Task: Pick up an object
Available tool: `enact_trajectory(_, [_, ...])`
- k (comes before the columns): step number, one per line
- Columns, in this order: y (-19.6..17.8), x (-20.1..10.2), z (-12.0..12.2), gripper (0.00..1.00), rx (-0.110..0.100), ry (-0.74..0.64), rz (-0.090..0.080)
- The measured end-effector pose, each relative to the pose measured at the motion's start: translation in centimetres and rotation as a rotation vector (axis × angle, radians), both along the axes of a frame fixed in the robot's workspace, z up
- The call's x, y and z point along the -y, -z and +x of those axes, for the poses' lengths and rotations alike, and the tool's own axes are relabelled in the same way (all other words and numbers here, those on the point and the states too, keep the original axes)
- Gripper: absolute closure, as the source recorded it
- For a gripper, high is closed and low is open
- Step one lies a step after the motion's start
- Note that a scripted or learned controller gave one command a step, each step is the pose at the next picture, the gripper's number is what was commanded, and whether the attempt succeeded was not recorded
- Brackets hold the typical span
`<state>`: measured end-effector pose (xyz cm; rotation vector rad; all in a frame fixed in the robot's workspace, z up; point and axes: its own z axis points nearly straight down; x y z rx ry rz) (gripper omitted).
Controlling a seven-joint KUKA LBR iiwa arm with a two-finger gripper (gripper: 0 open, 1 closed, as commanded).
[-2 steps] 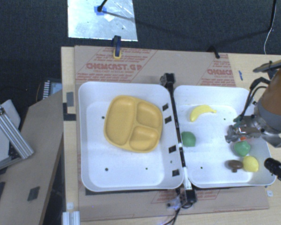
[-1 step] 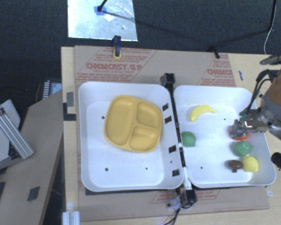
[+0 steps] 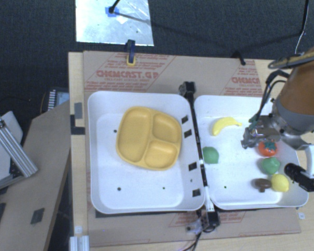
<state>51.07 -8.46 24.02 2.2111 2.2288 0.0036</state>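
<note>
One red tomato [image 3: 267, 148], green-topped, beside pincer [image 3: 249, 141]

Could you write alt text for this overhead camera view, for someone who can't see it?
A grey robot arm reaches in from the right, its hand low over the right white bin, beside a red tomato and near a banana, two green pieces, a lemon and a brown piece. The left bin holds a yellow divided plate.
</note>
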Motion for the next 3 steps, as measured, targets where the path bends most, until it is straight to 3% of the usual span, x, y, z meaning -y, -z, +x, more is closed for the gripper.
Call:
enact_trajectory(1, [-0.2, -5.0, 1.2, 1.0, 0.0, -0.002, 0.001])
enact_trajectory(2, [-0.4, -10.0, 4.2, 1.0, 0.001, -0.002, 0.001])
enact_trajectory(3, [1.5, -14.8, 6.0, 1.0, -0.001, -0.002, 0.001])
